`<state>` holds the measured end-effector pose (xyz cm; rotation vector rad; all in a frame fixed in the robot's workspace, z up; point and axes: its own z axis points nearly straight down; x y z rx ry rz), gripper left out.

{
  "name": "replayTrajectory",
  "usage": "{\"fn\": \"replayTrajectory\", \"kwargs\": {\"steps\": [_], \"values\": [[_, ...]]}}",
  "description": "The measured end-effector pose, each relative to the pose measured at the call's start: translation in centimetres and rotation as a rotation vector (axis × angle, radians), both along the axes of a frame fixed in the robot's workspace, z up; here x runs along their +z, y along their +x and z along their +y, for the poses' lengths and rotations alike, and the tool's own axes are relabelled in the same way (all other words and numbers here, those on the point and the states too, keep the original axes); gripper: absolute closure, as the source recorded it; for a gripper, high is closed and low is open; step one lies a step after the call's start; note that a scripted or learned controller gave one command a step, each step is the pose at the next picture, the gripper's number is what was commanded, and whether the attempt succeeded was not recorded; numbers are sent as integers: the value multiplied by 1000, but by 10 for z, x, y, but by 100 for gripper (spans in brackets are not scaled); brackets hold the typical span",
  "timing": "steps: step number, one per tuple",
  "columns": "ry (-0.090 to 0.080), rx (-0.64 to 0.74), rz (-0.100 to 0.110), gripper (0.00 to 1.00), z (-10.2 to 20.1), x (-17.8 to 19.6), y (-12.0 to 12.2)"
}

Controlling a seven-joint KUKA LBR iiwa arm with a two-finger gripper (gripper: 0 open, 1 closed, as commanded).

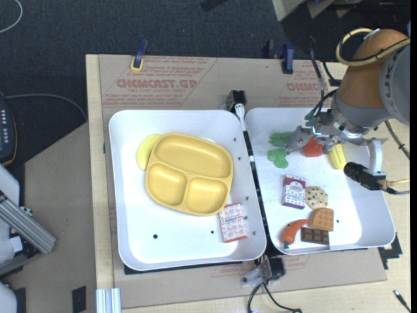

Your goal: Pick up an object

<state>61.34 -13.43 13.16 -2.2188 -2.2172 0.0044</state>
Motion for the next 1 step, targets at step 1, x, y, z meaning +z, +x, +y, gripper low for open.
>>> {"fn": "replayTrajectory", "kwargs": {"steps": [1], "values": [[0,0,-5,0,1,-47,1]]}}
